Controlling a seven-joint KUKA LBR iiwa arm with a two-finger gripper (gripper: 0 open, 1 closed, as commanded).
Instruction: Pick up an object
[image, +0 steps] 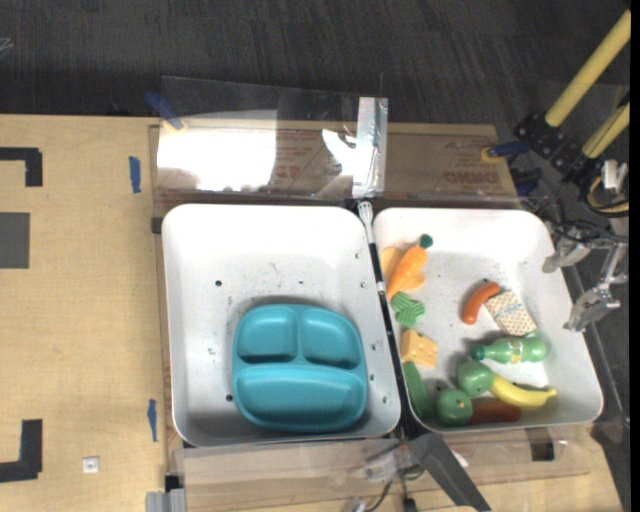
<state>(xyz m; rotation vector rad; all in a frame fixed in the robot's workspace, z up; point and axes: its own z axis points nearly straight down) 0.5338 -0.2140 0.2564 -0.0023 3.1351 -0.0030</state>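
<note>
Camera view: gripper (590, 300) at right edge, over right bin (530, 228) rim, grip state can't tell. Toy food (carrot (406, 267), banana (521, 392)) lies in right bin; teal tray (298, 367) in left bin (260, 225).

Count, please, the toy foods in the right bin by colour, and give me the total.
Orange: 2, carrot and sausage.
Green: 5, leafy piece, bottle, long pod, two round fruits.
Yellow: 2, banana and cheese wedge.
Patterned tan: 1, waffle piece.
Total: 10.
</note>
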